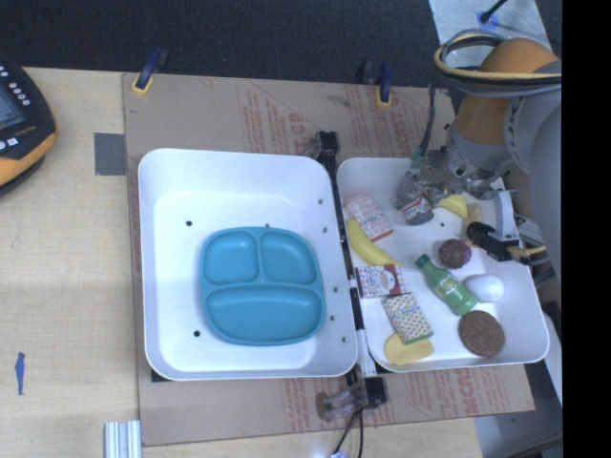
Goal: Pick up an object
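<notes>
Yellow block (409, 352) lies nearest; end effector (417, 201) sits low in right bin (535, 337); cannot tell its grip; blue plate (263, 286) left.

Light wooden bench (67, 284), a brown cardboard sheet (239, 113) laid flat over its middle. Two shallow white bins sit side by side on the sheet, touching: left bin (162, 256), right bin (525, 337). Clamps at the sheet's far edge (one yellow (146, 71), one blue (384, 82)). Grey tape patch (110, 153) left of the sheet. Orange-and-black handheld unit (19, 122) at bench's far-left edge.
</notes>
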You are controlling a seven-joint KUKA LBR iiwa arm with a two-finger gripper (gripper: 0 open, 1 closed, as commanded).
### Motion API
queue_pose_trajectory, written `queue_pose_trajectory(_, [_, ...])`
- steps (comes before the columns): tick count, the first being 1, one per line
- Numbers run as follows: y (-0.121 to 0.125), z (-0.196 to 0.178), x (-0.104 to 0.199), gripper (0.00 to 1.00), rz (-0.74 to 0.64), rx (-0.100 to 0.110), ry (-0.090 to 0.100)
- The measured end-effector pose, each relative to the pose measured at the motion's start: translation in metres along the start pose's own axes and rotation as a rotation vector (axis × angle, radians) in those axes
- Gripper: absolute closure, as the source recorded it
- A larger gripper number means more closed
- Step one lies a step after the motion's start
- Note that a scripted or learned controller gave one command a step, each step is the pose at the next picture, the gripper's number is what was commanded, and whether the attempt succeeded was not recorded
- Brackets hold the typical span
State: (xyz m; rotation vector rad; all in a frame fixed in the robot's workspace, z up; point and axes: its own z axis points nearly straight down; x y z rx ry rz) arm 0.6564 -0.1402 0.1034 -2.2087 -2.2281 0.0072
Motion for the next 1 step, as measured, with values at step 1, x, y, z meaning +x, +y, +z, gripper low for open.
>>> queue_pose_trajectory(1, [-0.0061,-0.0642,0.0458,1.00,0.001,-0.011,0.000])
